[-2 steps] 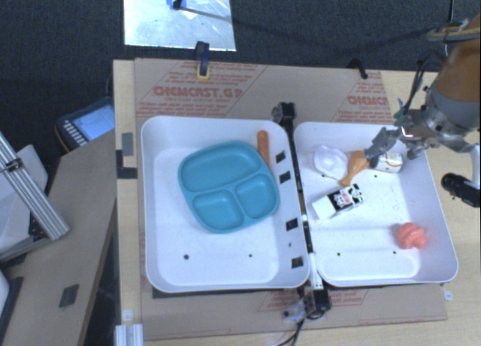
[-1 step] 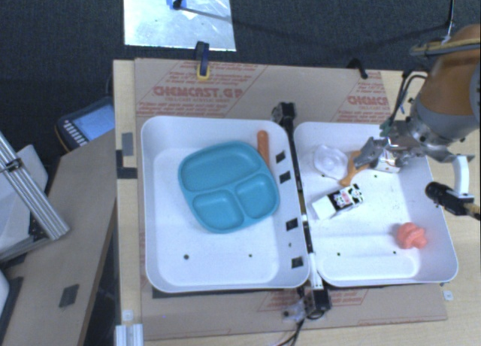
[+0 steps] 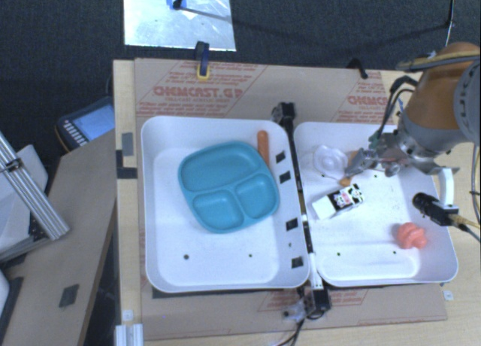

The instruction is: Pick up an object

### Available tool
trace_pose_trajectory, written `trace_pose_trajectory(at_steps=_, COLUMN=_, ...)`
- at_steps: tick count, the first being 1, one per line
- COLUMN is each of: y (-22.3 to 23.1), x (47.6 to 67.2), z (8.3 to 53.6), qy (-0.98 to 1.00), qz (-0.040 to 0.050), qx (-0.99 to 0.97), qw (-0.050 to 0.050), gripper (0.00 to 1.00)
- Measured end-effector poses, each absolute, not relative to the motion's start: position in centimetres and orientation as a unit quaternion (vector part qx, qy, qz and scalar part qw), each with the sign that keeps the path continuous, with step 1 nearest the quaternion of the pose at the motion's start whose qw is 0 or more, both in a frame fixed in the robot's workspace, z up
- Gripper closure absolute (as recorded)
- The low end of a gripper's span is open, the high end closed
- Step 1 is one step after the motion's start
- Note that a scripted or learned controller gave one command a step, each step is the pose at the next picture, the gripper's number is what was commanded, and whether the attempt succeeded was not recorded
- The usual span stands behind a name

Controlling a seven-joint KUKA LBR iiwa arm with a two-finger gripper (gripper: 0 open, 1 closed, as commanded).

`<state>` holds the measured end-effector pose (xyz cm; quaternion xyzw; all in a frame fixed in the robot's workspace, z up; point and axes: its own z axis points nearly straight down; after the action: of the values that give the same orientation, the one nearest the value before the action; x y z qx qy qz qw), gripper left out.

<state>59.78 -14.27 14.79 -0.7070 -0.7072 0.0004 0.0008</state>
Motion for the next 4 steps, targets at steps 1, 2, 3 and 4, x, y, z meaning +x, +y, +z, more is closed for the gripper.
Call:
trace_pose_trajectory(at_steps=1, y=-14.3, x=59.9, z=16.1, qy=-0.707, qz=-0.0011, qx=-0.707, qw=-0.002, gripper=1.00)
trace_pose_trajectory(at_steps=2, y=-14.4, x=60.0, z=22.6, qy=-0.708, qz=-0.0023, qx=-0.706, qw=-0.004, gripper=1.00)
trace_pose_trajectory(at_steps=3, y=-14.4, x=60.0, z=23.1, qy=-0.708, qz=-0.0008, qx=-0.706, qw=-0.001, gripper=1.00)
trace_pose_trajectory(at_steps=4, y=-9.6, x=60.3, z=23.6, qy=-0.710, qz=-0.0015, qx=-0.704, qw=0.000, gripper=1.00)
